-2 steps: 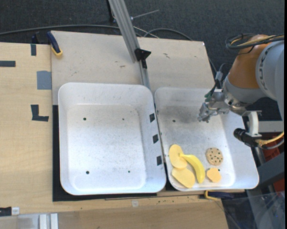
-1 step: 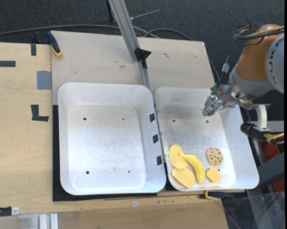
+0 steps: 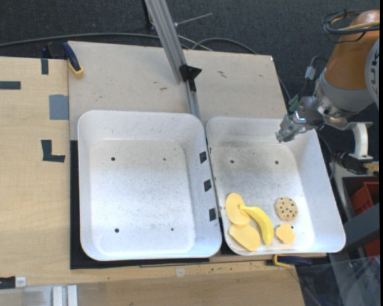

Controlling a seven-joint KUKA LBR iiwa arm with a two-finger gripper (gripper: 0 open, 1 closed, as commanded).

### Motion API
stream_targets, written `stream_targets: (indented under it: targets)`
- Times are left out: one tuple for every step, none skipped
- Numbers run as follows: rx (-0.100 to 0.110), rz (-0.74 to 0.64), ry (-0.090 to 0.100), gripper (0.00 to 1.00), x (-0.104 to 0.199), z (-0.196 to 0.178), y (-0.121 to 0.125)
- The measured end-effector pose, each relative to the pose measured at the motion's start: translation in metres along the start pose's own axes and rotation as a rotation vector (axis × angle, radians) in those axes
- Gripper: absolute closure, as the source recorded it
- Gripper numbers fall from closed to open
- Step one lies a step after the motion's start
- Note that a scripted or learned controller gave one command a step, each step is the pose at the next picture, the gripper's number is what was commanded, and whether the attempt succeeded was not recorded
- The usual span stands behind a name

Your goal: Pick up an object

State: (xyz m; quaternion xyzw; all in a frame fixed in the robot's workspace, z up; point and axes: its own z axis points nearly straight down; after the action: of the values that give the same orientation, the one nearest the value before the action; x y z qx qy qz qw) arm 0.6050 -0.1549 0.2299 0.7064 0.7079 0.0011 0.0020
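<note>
- My claw [image 3: 287, 134] hangs at the far rim of the shallow white right bin [image 3: 318, 171]; spread or pressed together, I cannot tell.
- The curved yellow plastic banana [image 3: 261, 223] lies in that bin's near end, apparently touching pale yellow slices [image 3: 241, 225].
</note>
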Motion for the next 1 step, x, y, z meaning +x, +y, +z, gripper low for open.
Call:
stream_targets:
  targets:
    - [-0.001, 0.0, 0.0, 1.0, 0.0002, -0.0534, 0.0014]
